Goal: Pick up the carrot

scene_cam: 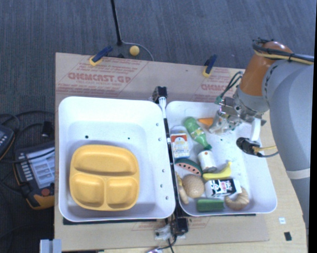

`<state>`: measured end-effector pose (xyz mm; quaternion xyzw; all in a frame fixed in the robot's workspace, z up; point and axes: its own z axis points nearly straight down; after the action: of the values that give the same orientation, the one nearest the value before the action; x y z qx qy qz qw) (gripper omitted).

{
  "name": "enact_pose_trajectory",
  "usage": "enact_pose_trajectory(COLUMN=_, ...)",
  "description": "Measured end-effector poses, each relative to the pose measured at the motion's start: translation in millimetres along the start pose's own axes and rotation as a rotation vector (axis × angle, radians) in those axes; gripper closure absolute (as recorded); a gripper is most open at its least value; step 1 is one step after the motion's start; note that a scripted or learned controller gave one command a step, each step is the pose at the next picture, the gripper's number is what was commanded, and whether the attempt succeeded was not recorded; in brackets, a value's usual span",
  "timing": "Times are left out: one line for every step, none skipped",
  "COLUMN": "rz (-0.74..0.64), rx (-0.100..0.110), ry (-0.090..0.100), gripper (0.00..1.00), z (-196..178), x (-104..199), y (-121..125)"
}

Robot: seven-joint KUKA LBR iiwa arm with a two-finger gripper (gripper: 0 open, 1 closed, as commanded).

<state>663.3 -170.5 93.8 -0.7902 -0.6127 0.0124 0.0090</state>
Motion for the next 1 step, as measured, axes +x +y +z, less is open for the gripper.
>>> enact_pose_trajectory(rz=-0.001, rx=-0.013, ry=0.002, gripper=0.00, z=-2.0, x=1.8, y=2.4)
